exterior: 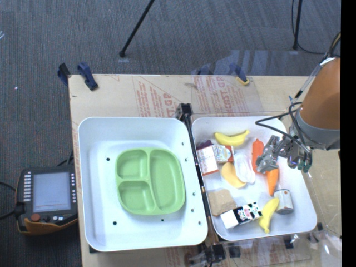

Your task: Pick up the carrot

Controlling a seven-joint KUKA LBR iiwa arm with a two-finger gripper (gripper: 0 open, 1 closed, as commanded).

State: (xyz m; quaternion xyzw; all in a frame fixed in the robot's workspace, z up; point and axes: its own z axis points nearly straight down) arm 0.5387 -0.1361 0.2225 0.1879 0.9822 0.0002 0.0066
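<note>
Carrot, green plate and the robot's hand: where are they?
carrot (272,181): camera view, on its lower orange half.
green plate (167,177): camera view, on its large right compartment.
hand (268,159): camera view, between its fingertips, over the carrot.

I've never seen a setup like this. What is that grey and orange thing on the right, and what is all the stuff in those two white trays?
You are looking down at a slant from one fixed camera above a workbench. The grey and orange shape is a robot arm reaching in from the right. At its tip is a metal claw, hanging low over the right tray, just by the carrot it is meant to pick up. I cannot tell whether it has gripped anything. That tray holds toy food: two bananas, one near the top and one near the bottom, a small can, a slice of bread and some little cartons. The left tray holds a green divided plate.
</note>
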